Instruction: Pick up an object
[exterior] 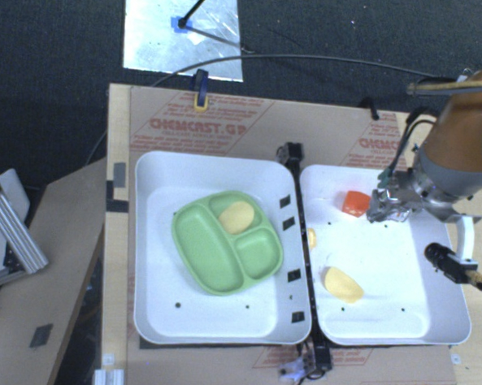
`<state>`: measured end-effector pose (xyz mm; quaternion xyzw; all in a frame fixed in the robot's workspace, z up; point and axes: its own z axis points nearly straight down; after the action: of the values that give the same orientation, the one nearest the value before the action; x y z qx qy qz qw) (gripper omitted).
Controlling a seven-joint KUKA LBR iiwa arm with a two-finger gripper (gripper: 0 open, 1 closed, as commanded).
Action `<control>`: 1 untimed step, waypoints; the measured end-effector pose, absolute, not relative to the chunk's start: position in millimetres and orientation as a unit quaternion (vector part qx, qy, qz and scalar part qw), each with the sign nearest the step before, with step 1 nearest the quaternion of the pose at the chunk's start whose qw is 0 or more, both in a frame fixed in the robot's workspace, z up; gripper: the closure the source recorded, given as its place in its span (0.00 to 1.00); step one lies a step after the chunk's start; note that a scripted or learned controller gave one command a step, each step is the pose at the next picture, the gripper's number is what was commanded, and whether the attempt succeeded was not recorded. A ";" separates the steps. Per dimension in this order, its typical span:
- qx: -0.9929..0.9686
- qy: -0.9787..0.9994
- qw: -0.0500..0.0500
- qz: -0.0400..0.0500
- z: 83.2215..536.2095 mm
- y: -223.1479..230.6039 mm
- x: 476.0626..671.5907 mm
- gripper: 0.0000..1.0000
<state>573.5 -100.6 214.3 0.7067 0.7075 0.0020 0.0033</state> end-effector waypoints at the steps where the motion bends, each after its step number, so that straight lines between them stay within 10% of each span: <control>1: 0.705 0.709 0.003 0.003 272.5 -91.8 579.7 1.00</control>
<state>579.7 -91.8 272.5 0.7051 0.7091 0.0026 0.0035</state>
